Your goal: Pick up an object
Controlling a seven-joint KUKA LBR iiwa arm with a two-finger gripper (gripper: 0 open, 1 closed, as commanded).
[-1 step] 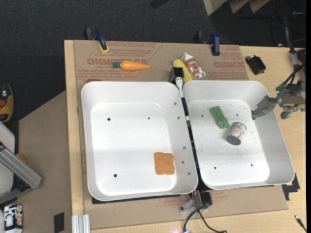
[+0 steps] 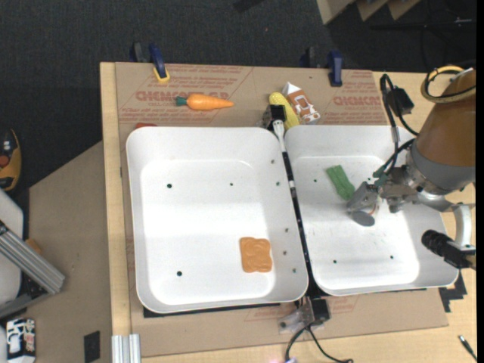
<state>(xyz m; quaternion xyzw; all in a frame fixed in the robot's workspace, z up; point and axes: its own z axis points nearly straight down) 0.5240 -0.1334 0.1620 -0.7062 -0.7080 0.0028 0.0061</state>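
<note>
A green flat strip (image 2: 339, 181) lies in the right bin (image 2: 393, 271), near its upper middle. My gripper (image 2: 363, 206) hangs just right of and below the strip's lower end, low over the bin floor. An orange square piece (image 2: 255, 255) rests in the left bin (image 2: 174, 278), toward its lower right. Whether anything sits between the fingers is hidden by the gripper body.
A toy carrot (image 2: 203, 103) lies on the cardboard behind the left bin. A yellow item (image 2: 280, 102) and a small orange-and-white box (image 2: 303, 106) sit at the back between the bins. Black cables (image 2: 393, 104) run along the right bin's far corner.
</note>
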